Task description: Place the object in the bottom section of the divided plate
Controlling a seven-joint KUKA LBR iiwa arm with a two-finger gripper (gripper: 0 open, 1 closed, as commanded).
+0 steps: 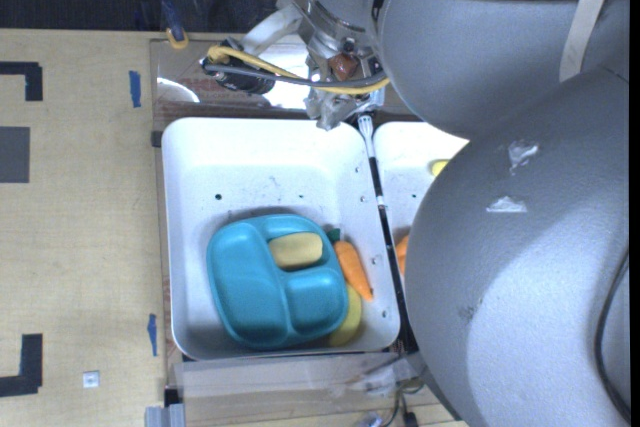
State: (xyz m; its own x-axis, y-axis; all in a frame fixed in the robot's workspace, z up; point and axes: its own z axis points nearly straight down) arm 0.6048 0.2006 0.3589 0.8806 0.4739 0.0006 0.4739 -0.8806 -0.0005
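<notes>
My claw (333, 110) hangs above the far rim of the left bin (190, 215), well apart from the blue divided plate (265, 290); I cannot tell its state. A pale yellow object (298, 250) already lies in one plate section, which may be the target. An orange carrot-like piece (352, 270) rests against the plate's right edge, another yellow thing (349, 317) beside it. Judgement: descend centred over the chosen piece, clear of the plate rim.

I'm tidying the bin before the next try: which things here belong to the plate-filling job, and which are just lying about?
Job:
blue divided plate
yellow piece lying in a plate section
gripper

Lying about:
orange carrot beside the plate
yellow item at the plate's edge
</notes>
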